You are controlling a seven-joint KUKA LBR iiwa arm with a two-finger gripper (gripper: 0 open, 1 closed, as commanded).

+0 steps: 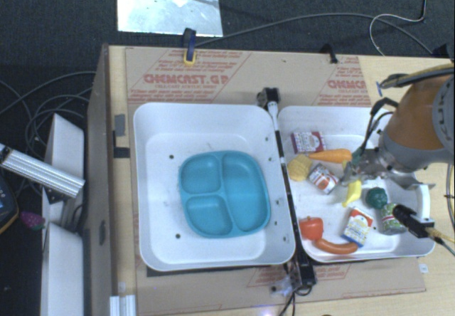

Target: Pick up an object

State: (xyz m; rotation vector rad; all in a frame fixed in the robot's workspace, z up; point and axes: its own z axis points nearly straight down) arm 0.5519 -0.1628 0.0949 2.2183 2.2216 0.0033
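- The gripper (353, 169) sits low in the right bin (426, 197), right of frame centre, at the end of the grey arm (419, 129) with its orange band that enters from the right edge. Whether anything is caught in it cannot be told; its tip is a dark blur among the objects.
- The left bin (153, 186) fills the middle of the frame and holds a blue divided tray (224, 192), lying flat near its centre.
- The right bin carries the small objects, all clustered in its left and lower parts.
- An orange carrot (330, 155) lies just upper left of the gripper, nearly touching it.
- A yellow banana-like piece (352, 192) lies just below the gripper, tilted, close enough that contact cannot be ruled out.
- A red and white carton (307, 141) lies above the carrot, near the bin's upper left.
- A yellow corn piece (299, 166) and a small red and white can (323, 180) lie left of the gripper, side by side.
- A dark green lump (377, 198) lies lower right of the gripper, with a small can (390, 220) below it.
- A white juice box (357, 226), a red tomato (311, 227) and an orange sausage shape (335, 245) lie along the bin's lower edge, well apart from the gripper.
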